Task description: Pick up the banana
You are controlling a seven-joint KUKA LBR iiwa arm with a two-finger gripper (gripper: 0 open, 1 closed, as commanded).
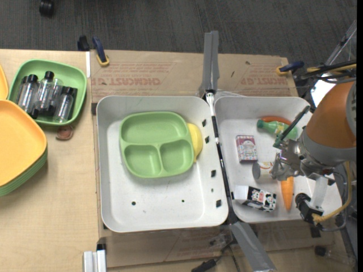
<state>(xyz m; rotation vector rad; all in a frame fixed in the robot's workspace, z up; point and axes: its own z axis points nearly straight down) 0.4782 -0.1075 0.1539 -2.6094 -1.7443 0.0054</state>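
Well apart: banana (pixel 195 139), fingers (pixel 278 166)

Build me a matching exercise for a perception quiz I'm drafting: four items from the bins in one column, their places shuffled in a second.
Items:
1. banana
2. green divided plate
3. carrot
4. pink card

Places:
A. middle of the left bin
B. right bin, just below the gripper
C. left bin, tucked against the plate's right edge
D. right bin, lying flat left of the gripper

Pairs: 1-C, 2-A, 3-B, 4-D
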